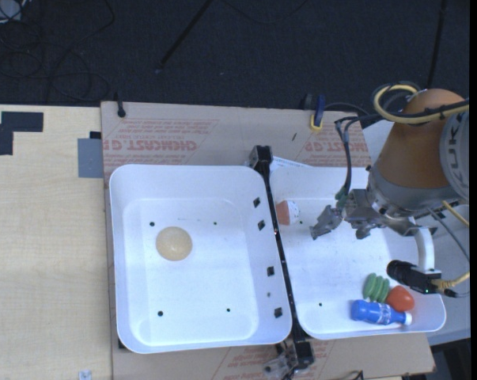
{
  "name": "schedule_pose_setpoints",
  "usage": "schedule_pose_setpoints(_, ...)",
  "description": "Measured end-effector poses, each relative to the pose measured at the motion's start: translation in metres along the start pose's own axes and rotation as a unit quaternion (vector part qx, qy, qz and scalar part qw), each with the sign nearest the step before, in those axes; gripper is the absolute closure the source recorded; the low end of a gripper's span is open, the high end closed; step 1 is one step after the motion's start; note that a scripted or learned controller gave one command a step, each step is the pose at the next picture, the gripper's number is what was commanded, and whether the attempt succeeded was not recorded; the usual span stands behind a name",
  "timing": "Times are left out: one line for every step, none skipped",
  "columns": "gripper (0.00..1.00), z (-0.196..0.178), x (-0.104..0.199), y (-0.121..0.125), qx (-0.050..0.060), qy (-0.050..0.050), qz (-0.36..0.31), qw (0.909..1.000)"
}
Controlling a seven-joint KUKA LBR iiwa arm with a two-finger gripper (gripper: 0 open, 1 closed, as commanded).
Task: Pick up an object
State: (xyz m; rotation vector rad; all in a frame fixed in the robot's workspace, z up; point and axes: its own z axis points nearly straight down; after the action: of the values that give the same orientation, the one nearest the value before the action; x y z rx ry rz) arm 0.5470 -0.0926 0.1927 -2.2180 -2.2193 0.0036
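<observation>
Your gripper (pixel 327 224) hangs over the middle of the right bin (pixel 317 323), and whether its fingers are apart or together cannot be told from this slant; nothing is visibly held. Candidate objects: a small orange-and-white piece (pixel 286 211) against the divider (pixel 271 236), at about 9 o'clock from the gripper and near it; a blue bottle (pixel 379 313), a green ridged item (pixel 375 286) and a red-orange ball (pixel 400 298) bunched at about 4 o'clock in the bin's near corner; a pale round ball (pixel 174 244) alone in the left bin (pixel 135 212), well apart. Likely risks, as judgement: the piece by the divider leaves one finger little room and may be pushed against the wall rather than enclosed; the corner cluster sits touching, so a descent there could nudge neighbours or close on two at once; the bottle may roll. Bins are smooth white and shallow, on printed cardboard (pixel 191 137) over a light bench (pixel 40 236); dark floor with cables beyond.
</observation>
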Motion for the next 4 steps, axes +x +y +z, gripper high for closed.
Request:
schedule_pose_setpoints(1.0,-0.01,0.0,0.0,0.001,0.0,0.001,1.0)
schedule_pose_setpoints(1.0,-0.065,0.072,0.042,-0.004,0.0,-0.004,1.0)
schedule_pose_setpoints(1.0,-0.11,0.148,0.069,-0.004,0.0,-0.003,1.0)
schedule_pose_setpoints(1.0,-0.233,0.244,0.082,-0.008,0.002,-0.005,1.0)
